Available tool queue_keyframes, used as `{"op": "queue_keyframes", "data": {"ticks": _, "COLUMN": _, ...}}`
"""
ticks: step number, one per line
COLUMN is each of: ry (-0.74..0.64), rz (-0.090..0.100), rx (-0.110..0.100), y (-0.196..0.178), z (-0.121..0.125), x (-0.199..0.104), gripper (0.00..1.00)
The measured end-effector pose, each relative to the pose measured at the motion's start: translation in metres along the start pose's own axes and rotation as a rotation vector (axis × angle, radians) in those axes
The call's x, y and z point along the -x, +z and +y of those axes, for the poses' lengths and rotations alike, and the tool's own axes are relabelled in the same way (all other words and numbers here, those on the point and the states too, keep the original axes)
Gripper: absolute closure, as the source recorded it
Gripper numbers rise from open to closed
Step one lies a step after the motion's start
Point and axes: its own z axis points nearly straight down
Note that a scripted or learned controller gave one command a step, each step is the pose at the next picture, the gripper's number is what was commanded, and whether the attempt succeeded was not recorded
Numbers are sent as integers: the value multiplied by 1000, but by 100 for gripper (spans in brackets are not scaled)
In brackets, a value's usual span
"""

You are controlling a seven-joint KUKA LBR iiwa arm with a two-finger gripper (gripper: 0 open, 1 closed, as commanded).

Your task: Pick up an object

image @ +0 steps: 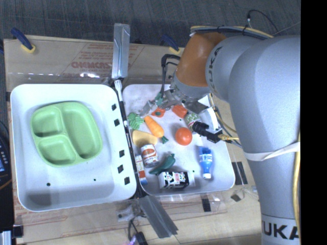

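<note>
A dark grey carpeted floor [76, 6] fills the top of the frame. Below it, a brown cardboard sheet [76, 55] covers the wooden bench [240, 203], held by blue clamps [23, 40].

Two bins sit side by side: the left bin [20, 137] holds a divided tray [65, 132], the right bin [225, 180] a cluster of items. There, a carrot [154, 126] lies left of a tomato [183, 136]; a can [149, 155] sits nearer, a bottle [205, 163] to its right (near the bin's wall), a small carton [174, 178] nearest the front rim.
</note>
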Motion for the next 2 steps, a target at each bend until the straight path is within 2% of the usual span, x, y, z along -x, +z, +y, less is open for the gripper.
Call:
{"op": "queue_keyframes", "data": {"ticks": 1, "ry": -3, "rz": 26, "rx": -34, "y": 18, "z": -50, "x": -11, "gripper": 0}}
{"op": "queue_keyframes", "data": {"ticks": 2, "ry": -7, "rz": 26, "rx": -34, "y": 8, "z": -50, "x": -11, "gripper": 100}}
